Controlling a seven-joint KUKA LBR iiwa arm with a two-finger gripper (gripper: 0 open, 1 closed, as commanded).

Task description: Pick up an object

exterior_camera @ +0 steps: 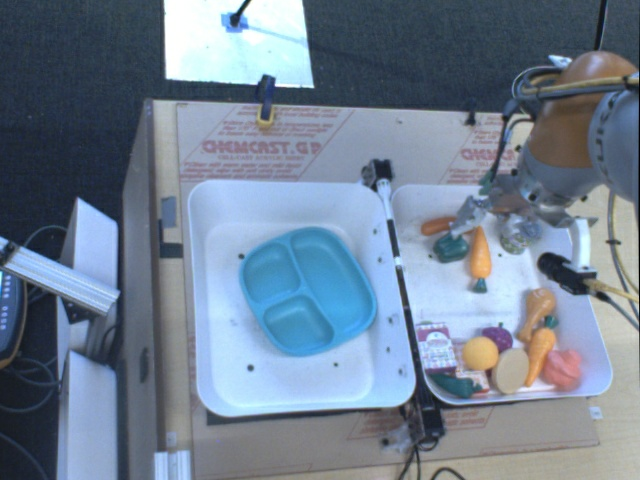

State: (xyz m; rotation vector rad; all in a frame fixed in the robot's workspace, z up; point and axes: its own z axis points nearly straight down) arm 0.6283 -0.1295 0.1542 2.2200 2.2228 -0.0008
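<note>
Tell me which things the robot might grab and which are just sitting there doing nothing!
Might get grabbed, all in the right bin:
- orange carrot, near the gripper
- dark green vegetable
- small carton
- yellow fruit
- pink toy

Just sitting there:
- blue divided plate in the left bin
- yellow clamp at the bench's back edge

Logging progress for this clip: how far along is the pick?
Done: the gripper is down in the right bin, beside a green toy and an orange carrot. In hand: nothing visibly held. Left: grasp and lift an object; all toys lie in the bin.
</note>
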